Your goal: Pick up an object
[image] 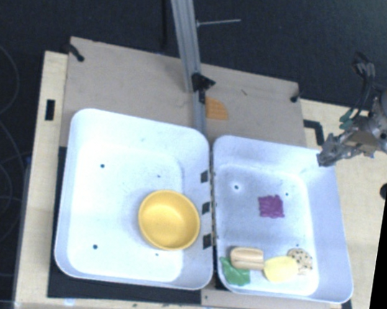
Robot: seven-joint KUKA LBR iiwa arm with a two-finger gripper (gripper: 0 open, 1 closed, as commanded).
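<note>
The bench (153, 86) bears two shallow white bins side by side. The left bin (106, 151) holds a yellow bowl (168, 220), upright, toward its lower right part, near the wall shared with the right bin (327, 229). The right bin holds the smaller things: a purple scrap (271, 206) lies flat near its middle, and along its lower edge sit a tan, bread-like roll (246, 257), a yellow lump (280, 269) touching the roll's right end, a speckled cookie-like piece (300, 258) just beside the lump's upper right, and a green bit (233, 271) partly under the roll.

The gripper (328, 154) hangs at the upper right corner of the right bin, over its rim, with the arm coming in from the right. Nothing sits between its fingers; whether they are spread or closed cannot be told from this angle. The purple scrap is the nearest thing to it, lower left and apart; the cluster at the lower edge lies well apart. A slanted metal rail (187, 33) crosses above the bins.
</note>
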